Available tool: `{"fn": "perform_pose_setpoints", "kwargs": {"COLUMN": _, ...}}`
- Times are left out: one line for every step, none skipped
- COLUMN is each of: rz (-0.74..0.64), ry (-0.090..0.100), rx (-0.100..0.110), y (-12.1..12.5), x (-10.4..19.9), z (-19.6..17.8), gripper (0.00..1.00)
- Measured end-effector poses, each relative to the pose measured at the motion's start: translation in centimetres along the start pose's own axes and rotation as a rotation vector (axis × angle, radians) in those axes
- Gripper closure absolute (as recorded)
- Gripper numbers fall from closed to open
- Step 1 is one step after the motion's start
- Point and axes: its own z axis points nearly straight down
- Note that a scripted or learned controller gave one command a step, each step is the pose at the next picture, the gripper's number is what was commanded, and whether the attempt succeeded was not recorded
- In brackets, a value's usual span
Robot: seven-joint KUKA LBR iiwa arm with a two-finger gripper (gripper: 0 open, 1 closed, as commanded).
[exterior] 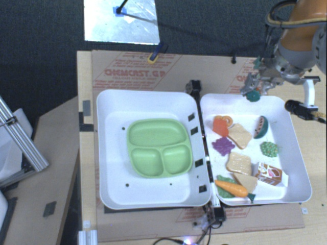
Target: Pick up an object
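A teal object point(252, 95) hangs at the gripper point(254, 88), above the right bin's point(296, 152) far rim; the fingers seem closed on it. To do well, lift slowly, straight up. Blur hides the contact, and what the object is.

Divided plate point(157, 148) in left bin point(110, 108); toy foods point(239, 136) fill right bin point(299, 160).

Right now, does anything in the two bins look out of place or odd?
Nothing looks spilled or broken. The green tray lies flat in the left bin; the toy foods lie loose in the right bin. One oddity: a small teal thing sits at the gripper, above that bin's far rim.
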Motion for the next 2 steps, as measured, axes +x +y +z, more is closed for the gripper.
{"fn": "perform_pose_setpoints", "kwargs": {"rz": -0.001, "ry": 0.001, "rx": 0.001, "y": -2.4, "x": 4.2, "z": -0.6, "gripper": 1.00}}
{"fn": "perform_pose_setpoints", "kwargs": {"rz": -0.001, "ry": 0.002, "rx": 0.004, "y": -4.7, "x": 9.4, "z": 1.2, "gripper": 1.00}}
